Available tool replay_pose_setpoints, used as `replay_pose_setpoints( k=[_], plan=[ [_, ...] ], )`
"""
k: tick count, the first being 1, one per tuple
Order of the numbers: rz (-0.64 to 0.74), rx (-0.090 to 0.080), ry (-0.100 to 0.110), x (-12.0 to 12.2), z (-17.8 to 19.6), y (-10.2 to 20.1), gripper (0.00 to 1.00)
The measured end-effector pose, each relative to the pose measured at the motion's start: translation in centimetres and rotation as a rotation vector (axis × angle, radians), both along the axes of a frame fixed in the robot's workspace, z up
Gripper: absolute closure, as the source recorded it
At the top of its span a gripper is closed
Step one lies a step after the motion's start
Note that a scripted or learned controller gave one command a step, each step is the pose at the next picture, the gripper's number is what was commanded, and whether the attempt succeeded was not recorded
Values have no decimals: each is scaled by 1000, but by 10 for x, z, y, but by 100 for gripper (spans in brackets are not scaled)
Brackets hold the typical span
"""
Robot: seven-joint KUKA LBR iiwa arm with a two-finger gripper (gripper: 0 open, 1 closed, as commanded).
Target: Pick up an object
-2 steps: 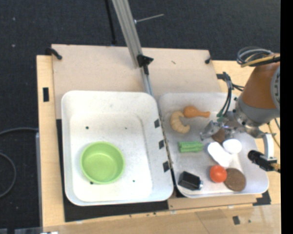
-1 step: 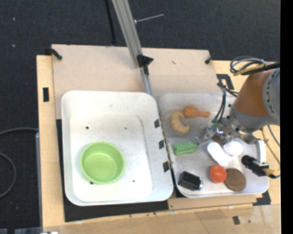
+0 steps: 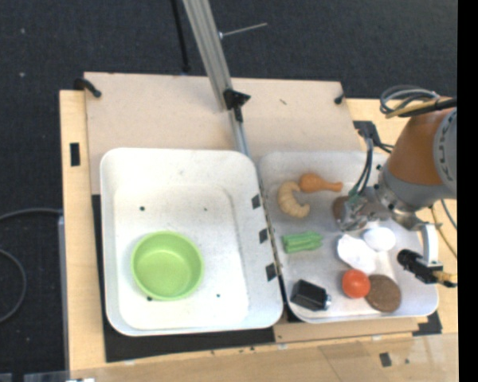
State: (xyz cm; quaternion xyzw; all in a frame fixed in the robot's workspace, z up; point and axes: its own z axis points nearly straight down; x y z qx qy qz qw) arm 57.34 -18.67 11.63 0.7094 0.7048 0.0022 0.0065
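The pincer (image 3: 357, 213) sits low in the right shallow white bin (image 3: 327, 165), over a small brownish object (image 3: 342, 208) beside a white rounded lump (image 3: 378, 237). Nothing is visibly lifted; I cannot tell whether it grasps anything, so the pick looks unfinished.

Floor (image 3: 80, 22): dark, speckled carpet around the bench on the far and left sides.
Bench (image 3: 76, 213): pale wood top, its left edge and near edge showing as bare light strips.
Board (image 3: 167, 110): a tan sheet lying across the far part of the bench (black clips at its 2 far corners).
Pole (image 3: 211, 42): a grey metal rail slanting in from the top edge down to the bench's middle.
Cable (image 3: 8, 237): dark loops on the floor at the left.
Light: even, soft shadows.
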Motion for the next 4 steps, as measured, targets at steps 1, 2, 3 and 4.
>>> replay_pose_setpoints(
  k=[1,2,3,4],
  plan=[
    [9,4,6,0,48,7,100],
    [10,3,3,3,113,2,100],
    [10,3,9,4,110,1,100],
    [14,7,11,16,104,59,100]
  ],
)
